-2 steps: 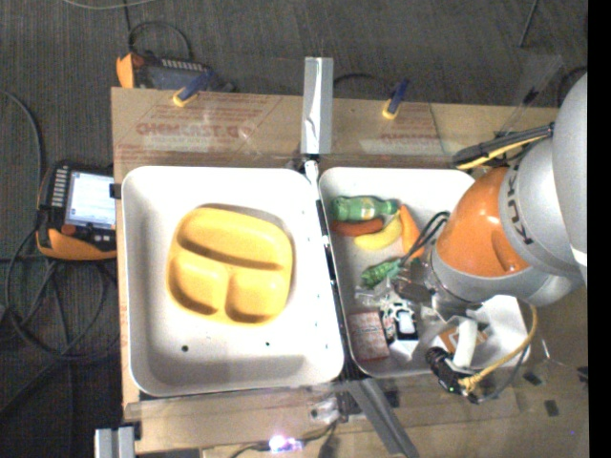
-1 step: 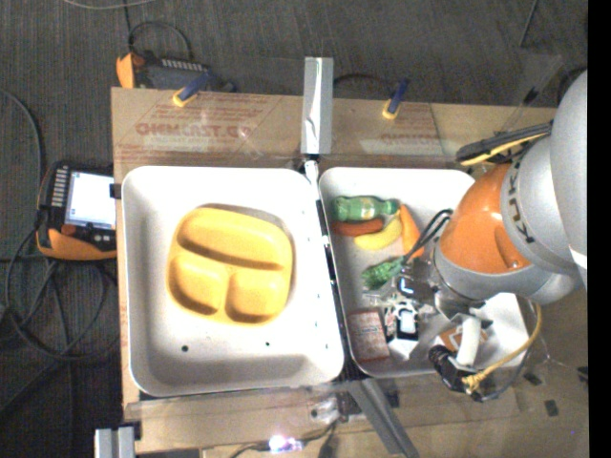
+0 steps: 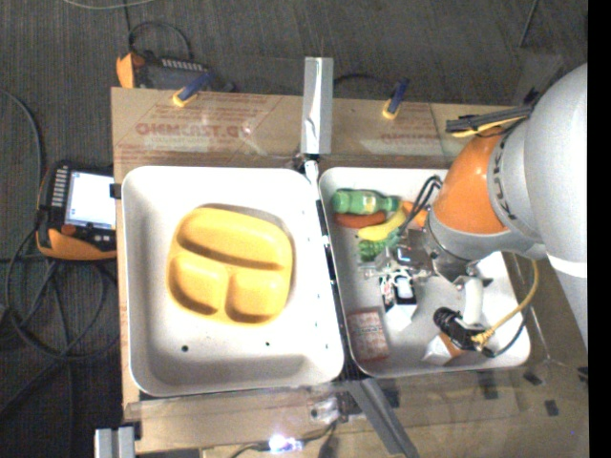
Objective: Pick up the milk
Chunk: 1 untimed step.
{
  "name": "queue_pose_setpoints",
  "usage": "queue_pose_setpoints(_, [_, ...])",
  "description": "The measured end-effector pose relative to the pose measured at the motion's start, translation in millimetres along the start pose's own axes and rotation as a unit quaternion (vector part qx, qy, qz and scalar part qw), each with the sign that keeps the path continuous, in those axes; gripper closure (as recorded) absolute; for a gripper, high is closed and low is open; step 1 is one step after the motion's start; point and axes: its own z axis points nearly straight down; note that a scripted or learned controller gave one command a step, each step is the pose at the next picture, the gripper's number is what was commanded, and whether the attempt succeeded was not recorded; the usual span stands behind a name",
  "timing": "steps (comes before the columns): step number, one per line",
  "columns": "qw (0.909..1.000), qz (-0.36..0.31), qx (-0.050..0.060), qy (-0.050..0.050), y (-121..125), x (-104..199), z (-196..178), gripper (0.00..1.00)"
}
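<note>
Grey arm (image 3: 558,170) looms over the right bin (image 3: 516,351); its gripper (image 3: 396,270) sits low among clutter, state unreadable. Which item is the milk, I cannot tell. Left bin (image 3: 143,351) holds a yellow tray (image 3: 231,263).

The arm (image 3: 563,170) reaches in from the right, its broad grey body high in the frame and foreshortened toward the camera. The orange band (image 3: 473,198) sits above the wrist, which points down and to the left. Below it the gripper (image 3: 399,273) hangs low, dark and cluttered with cables; its tips are too obscured to read.
</note>
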Motion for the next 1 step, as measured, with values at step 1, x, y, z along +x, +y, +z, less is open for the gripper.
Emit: queue_pose_setpoints(1, [0.9996,-0.028,0.005,-0.003,69.0,82.1,-93.4,1.0])
